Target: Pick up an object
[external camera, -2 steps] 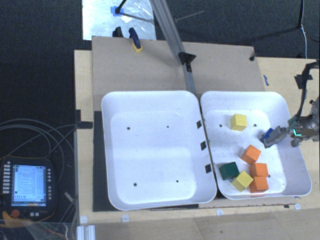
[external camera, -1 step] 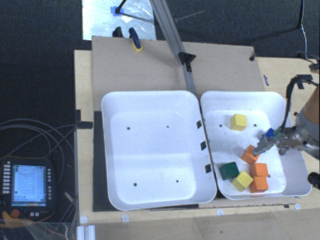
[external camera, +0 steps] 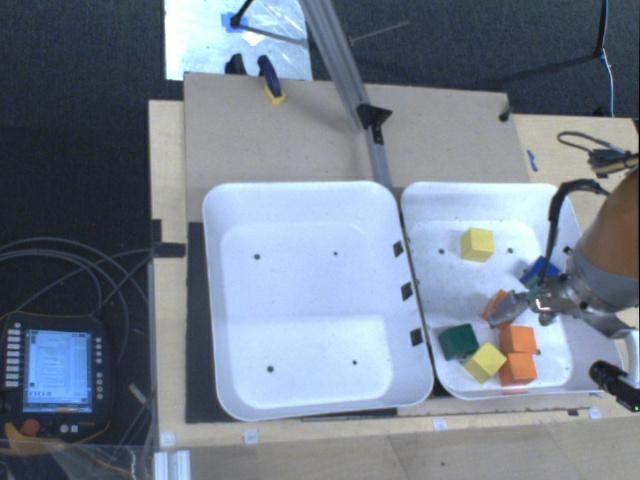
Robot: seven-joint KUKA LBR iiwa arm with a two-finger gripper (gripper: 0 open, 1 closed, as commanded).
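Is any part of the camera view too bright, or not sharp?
In the camera view, the foil sheet beyond the bench glares strongly; the white bins are bright but keep their shaded rims; the gripper looks slightly blurred, while the yellow block stays fairly sharp.

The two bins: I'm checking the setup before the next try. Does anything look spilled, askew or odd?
Nothing looks spilled or damaged. All the blocks sit inside the right bin: a yellow block apart near the back, and a green block, another yellow one and orange blocks crowded at the front, beside the gripper.
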